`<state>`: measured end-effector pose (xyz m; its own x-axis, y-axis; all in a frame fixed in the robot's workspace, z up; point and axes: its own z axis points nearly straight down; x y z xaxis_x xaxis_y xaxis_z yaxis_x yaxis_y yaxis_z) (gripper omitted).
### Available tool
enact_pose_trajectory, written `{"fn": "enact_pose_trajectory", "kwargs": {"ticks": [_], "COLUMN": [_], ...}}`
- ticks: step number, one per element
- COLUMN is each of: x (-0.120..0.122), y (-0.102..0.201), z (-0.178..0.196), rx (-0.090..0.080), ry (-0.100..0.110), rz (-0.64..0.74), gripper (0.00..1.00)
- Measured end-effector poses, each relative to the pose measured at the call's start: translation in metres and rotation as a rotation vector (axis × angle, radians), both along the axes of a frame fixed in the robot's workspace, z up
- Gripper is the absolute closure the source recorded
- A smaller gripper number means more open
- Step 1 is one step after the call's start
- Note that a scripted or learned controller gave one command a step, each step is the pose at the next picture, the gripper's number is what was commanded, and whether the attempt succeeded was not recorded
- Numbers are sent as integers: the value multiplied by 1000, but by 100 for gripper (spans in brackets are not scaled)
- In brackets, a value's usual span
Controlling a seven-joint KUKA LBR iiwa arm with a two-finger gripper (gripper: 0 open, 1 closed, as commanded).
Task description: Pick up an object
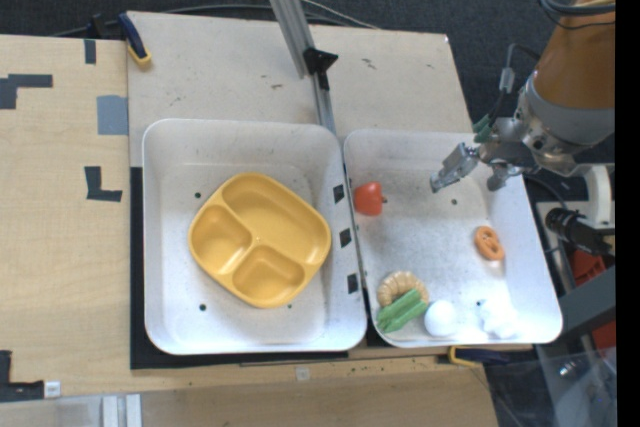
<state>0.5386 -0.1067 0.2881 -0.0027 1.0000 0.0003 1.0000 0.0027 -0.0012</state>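
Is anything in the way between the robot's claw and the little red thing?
Nothing visible is. The end effector hangs over the right bin, and only bare white floor lies between it and the red object near the bin's left wall.

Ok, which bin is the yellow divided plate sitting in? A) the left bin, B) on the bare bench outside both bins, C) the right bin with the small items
A: the yellow plate lies flat in the left bin, while the red tomato and orange pretzel lie in the right bin.
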Motion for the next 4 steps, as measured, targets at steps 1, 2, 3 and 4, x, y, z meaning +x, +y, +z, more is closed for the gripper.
{"fn": "enact_pose_trajectory", "kwargs": {"ticks": [1,2,3,4], "x": [0,4,-6,-4], "y": [0,-7,-7,-11], "z": [0,-48,-108,-171], "rx": [0,-1,1,0], "ry": [0,5,7,7], "rz": [0,-2,-2,-2], "gripper": [0,0,0,0]}}
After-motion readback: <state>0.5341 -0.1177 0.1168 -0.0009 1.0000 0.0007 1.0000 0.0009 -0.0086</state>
